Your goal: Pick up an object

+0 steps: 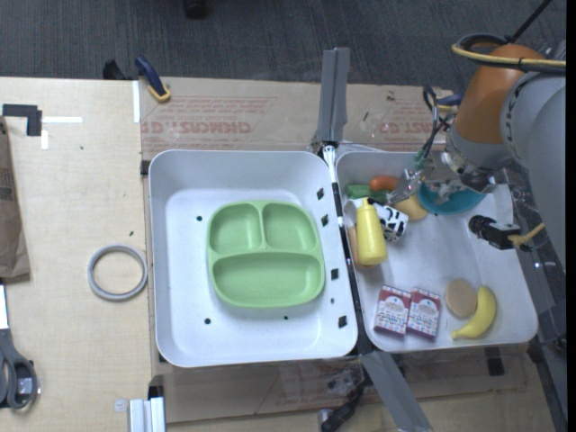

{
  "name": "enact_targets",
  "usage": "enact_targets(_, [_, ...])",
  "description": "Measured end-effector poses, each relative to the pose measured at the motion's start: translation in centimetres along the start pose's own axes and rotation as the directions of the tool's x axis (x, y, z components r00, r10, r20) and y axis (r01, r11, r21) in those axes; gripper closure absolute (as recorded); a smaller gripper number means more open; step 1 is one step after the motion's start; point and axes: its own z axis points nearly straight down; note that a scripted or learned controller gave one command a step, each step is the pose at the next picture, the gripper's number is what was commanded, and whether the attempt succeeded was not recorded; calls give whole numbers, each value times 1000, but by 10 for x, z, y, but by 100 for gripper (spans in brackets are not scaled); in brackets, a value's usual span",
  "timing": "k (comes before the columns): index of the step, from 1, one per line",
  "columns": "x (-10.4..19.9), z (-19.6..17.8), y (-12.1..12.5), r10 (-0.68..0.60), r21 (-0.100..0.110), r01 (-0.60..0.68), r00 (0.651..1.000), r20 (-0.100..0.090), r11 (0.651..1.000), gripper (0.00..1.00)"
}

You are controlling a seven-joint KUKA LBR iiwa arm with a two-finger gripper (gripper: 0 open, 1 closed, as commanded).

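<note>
Grey arm's end effector low over the right bin's far clutter, its grip state unreadable.

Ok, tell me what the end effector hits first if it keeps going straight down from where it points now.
Probably the teal bowl at the right bin's far end: the end effector hangs just over its rim. Depth is unclear; it could meet the orange piece beside it.

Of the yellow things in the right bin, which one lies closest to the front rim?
The yellow banana, curved at the front right corner beside the round tan cookie. The yellow bottle lies farther back.
</note>
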Motion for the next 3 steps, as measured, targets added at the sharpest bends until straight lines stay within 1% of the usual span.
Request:
enact_targets(2, [0,0,0,0,0,0,1000,0,1000,0])
enact_targets(3, [-68,-34,-25,-80,-3,80,997,0,997,0])
